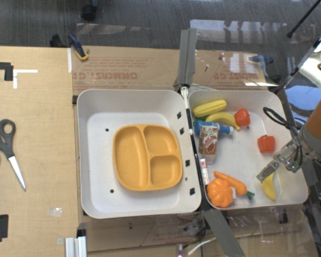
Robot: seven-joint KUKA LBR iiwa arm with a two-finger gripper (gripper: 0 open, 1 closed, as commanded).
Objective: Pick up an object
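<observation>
Mirrored print on cardboard (117,71) behind left bin (91,159): letters readable only in part, word unclear. Carton (207,139) in right bin (246,98) bears coloured label, text too small to read. Gripper (272,168) low at right bin's near right corner; cannot tell whether open or shut. Small yellow banana (269,187) just beside gripper tip, toward right bin's front wall. Red pepper (266,143) near, farther back from gripper. Orange pumpkin (220,192) and carrot (231,181) to gripper's left. Yellow divided plate (147,157) in left bin
</observation>
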